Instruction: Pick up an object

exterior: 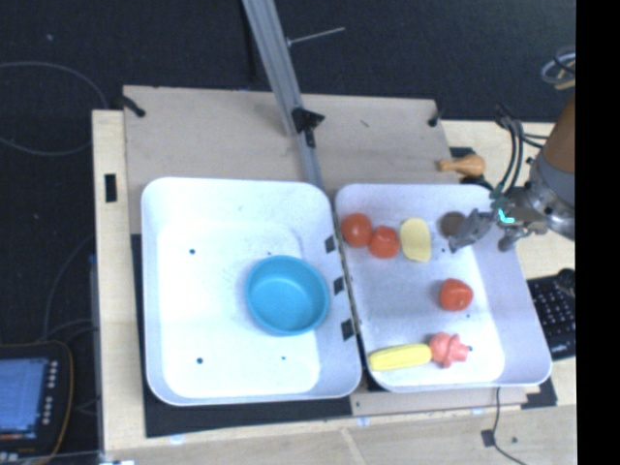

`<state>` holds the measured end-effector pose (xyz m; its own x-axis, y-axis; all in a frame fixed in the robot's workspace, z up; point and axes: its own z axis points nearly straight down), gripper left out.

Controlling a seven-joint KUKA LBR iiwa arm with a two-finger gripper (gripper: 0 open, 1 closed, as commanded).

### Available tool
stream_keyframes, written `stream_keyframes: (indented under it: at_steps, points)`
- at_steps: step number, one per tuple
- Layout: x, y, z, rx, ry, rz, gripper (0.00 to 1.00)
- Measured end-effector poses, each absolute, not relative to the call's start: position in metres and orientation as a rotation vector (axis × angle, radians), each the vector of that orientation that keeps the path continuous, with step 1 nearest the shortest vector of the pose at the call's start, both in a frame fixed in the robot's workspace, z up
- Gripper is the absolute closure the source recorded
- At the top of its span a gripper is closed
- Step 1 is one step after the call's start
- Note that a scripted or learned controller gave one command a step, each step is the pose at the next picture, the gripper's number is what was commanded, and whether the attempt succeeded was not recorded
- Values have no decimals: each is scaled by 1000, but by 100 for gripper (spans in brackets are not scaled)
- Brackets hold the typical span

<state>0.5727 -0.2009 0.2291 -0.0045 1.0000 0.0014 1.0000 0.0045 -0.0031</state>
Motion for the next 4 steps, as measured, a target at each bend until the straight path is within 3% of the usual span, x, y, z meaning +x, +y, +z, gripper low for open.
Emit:
stream_keyframes:
  at_steps: [1, 3, 4]
  points:
    - [574, -201, 232, -2217, -2228, -3, 0]
    - [570, -221, 111, -2222, -2220, 9, 0]
    - [570, -224, 102, -2229, -2216, 5, 0]
